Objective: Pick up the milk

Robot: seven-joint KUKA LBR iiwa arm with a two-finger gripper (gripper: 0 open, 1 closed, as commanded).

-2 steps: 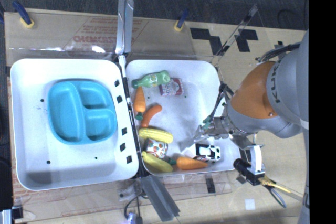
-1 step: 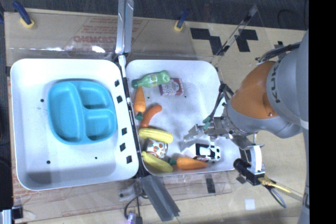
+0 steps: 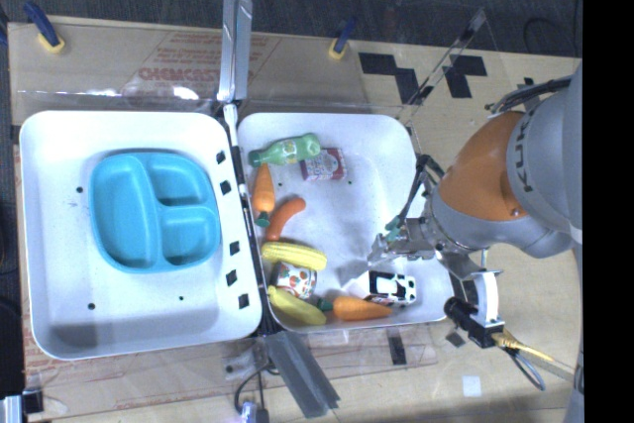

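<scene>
The milk point(image 3: 393, 288) is a small white carton with black cow patches. It lies on its side in the front right corner of the right bin point(image 3: 396, 136). My gripper point(image 3: 394, 249) hangs directly behind the carton and close above it, at the end of the grey arm with the orange band point(image 3: 482, 181). Nothing is visibly held in the gripper, and the carton rests on the bin floor.
The right bin also holds a green bottle point(image 3: 285, 152), a red packet point(image 3: 323, 164), two carrots point(image 3: 264, 190) point(image 3: 284, 215), a banana point(image 3: 294, 256), a can point(image 3: 295, 281), another banana point(image 3: 295, 307) and an orange carrot point(image 3: 359, 309) touching the milk. A blue divided tray point(image 3: 157, 210) sits in the left bin.
</scene>
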